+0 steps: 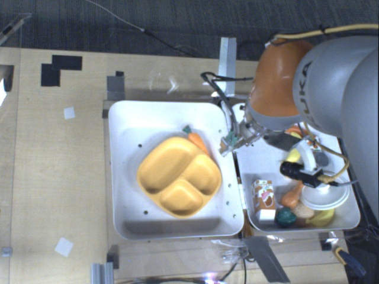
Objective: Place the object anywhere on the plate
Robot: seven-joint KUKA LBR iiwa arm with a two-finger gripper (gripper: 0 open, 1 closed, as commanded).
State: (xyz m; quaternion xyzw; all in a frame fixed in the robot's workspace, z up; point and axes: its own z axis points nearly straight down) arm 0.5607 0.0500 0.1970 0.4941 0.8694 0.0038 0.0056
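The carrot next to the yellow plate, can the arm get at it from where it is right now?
Probably yes. The carrot lies in the left bin against the plate's upper right rim, uncovered from above, and the end effector hangs just to its right. The raised plate rim beside it could crowd a grasp.

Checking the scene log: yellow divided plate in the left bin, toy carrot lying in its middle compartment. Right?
Not quite. The camera view shows the yellow divided plate in the left bin, but the toy carrot lies off the plate, beside its upper right rim.
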